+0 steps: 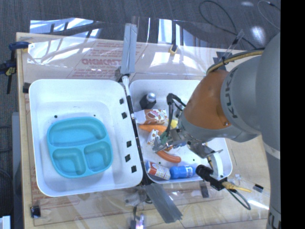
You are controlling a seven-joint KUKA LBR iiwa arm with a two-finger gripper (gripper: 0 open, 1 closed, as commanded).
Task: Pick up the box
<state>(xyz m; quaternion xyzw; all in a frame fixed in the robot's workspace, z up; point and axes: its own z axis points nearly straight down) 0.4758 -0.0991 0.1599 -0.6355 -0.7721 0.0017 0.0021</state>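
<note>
The gripper [167, 140] is lowered among clutter in the right bin [224, 168]; the box [155, 116] (beside a carrot [152, 127]) should be squarely straddled before closing.

Dark grey carpet [86, 4] covers the floor at the far side and down the left; a pale wooden bench [21, 128] stands on it; black cables [224, 13] loop over the carpet far right; bright light glares off clear sheeting [95, 51] on the bench's far part.
</note>
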